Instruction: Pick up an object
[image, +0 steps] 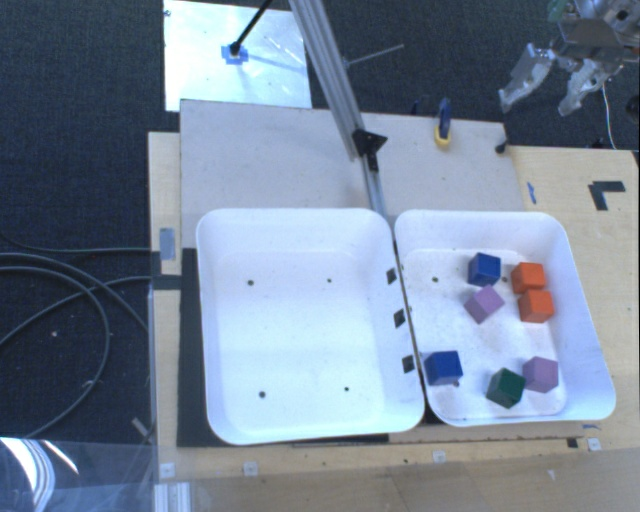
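Up in the far right corner the gripper (552, 85) hangs off the surface, its fingers (522, 80) spread apart and holding nothing. The blocks all sit in the right bin (580, 300): two blue, two orange, two purple, one green (506, 387).

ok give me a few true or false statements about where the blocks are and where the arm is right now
1. All the blocks lie in the right bin. True.
2. The two orange blocks sit apart at opposite ends of the bin. False: they touch, one just above the other in the view.
3. The gripper is up at the top right, outside both bins. True.
4. The green block is in the left bin. False: it lies near the right bin's lower edge, beside a purple block.
5. There are two blue blocks. True: and.
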